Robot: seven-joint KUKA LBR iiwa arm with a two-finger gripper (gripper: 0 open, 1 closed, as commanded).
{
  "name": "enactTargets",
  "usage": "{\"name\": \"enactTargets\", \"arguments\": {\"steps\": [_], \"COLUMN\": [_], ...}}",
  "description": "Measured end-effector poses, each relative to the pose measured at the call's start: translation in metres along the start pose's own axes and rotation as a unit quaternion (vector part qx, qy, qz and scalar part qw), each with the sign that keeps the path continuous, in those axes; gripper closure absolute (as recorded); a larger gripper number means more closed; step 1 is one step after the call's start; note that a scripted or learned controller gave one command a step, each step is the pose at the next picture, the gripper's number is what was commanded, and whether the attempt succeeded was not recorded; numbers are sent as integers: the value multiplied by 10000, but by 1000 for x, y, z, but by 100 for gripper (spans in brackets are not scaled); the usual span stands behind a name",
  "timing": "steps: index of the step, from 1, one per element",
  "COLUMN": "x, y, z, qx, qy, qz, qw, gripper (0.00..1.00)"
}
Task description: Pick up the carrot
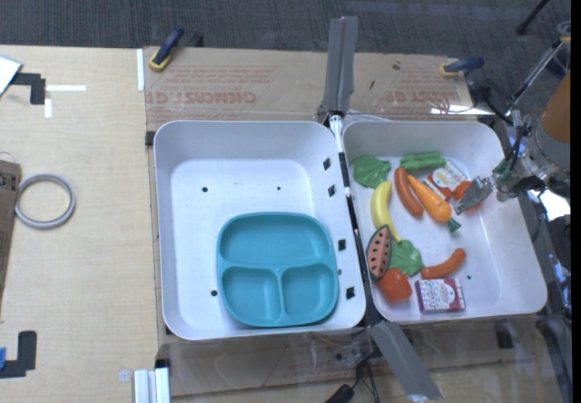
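Note:
The carrot (430, 199) is orange with a green tip at its lower right end. It lies slanted in the upper middle of the right bin (508, 292), beside a red sausage (408, 191). My gripper (472, 195) hangs low over the bin just to the right of the carrot, close to its lower end and apart from it, above a white-and-red packet (446, 178). Nothing shows held in the gripper. The arm comes in from the right edge.
The right bin also holds a banana (380, 204), a watermelon slice (379, 251), leafy greens (369, 171), a green vegetable (422, 160), a tomato (394, 285), a second sausage (442, 263) and a pink box (440, 295). A teal divided plate (277, 270) lies in the left bin (182, 211).

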State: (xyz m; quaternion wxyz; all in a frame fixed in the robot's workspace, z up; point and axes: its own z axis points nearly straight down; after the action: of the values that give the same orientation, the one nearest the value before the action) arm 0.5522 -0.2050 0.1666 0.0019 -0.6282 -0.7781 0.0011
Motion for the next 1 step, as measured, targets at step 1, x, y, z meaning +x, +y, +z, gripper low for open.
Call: {"name": "enactTargets", "arguments": {"steps": [1], "x": [-11], "y": [-4], "z": [67], "qx": [-20], "qy": [15], "qz": [-84], "qw": [10000], "gripper": [0]}}
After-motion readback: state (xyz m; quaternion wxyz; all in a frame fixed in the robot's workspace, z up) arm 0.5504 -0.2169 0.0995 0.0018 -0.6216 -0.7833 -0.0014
